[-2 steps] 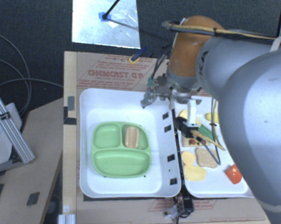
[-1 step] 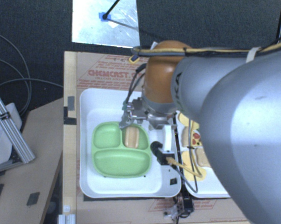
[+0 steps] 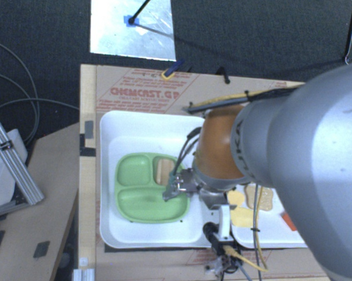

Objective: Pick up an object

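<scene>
**Arm looms over the bins; green tray sits in the left one**

The arm (image 3: 304, 148) is the largest thing in view, a smooth grey cylinder sweeping in from the right and hiding most of the right bin. Its glossy orange band (image 3: 217, 146) bulges above the wrist, and black cables loop down beside it toward the gripper (image 3: 175, 186), a small dark metal piece low over the right edge of the green tray. Whether the gripper is wide or narrow I cannot tell; nothing is seen between its parts.

Under the bins lies a flat brown cardboard sheet (image 3: 144, 89) printed with red letters, spread over the pale desk (image 3: 52, 166). Dark carpet-like floor lies beyond it, with a shiny silvery square plate (image 3: 132, 24) at the far side.

The left bin (image 3: 111, 163) is white, shallow and round-cornered, with a smooth plastic look. In it lies the green tray (image 3: 145, 188), a matte, rounded plate divided into compartments: one wide one at the near side and smaller ones at the far side. A tan, block-like object (image 3: 162, 170) rests in the far right compartment, just beside the gripper and partly hidden by the cables.

The right bin (image 3: 276, 236) shows as a white strip near the arm. Pale yellow pieces (image 3: 242, 214), a speckled tan slice (image 3: 265, 198) and a small orange-red piece (image 3: 289, 221) lie in it, partly hidden by the arm.

At the left, a ribbed aluminium rail (image 3: 15, 165) slants across the desk.
</scene>
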You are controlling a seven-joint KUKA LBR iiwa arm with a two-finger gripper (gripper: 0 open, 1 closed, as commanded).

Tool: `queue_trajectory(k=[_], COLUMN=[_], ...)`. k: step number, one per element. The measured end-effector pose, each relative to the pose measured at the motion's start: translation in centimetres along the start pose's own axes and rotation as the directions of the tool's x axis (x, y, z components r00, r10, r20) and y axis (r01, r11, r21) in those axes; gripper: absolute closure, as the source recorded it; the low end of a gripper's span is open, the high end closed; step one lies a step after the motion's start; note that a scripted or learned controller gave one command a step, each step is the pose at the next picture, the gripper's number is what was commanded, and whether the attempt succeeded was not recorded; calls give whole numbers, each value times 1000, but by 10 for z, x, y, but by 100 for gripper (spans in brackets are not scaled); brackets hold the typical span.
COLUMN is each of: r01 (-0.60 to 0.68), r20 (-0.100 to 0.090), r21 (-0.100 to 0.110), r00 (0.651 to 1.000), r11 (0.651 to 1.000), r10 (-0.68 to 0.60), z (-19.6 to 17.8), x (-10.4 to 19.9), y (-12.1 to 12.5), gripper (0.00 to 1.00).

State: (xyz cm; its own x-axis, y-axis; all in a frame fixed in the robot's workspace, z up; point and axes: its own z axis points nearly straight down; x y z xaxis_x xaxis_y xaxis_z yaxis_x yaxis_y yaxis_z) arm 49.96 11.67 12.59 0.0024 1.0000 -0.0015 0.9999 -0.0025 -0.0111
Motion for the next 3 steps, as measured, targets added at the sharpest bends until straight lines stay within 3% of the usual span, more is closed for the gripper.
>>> queue_trajectory(k=[1,2,3], r01=[7,4,4], r20=[1,-5,-2], r21=[-18,-31,-10], r00=[1000,1000,1000], r11=[1000,999,1000], r10=[-7,-5,-4], z=[42,-109,-115], x=[59,32,29], y=[-6,51,-16], gripper=[0,0,0])
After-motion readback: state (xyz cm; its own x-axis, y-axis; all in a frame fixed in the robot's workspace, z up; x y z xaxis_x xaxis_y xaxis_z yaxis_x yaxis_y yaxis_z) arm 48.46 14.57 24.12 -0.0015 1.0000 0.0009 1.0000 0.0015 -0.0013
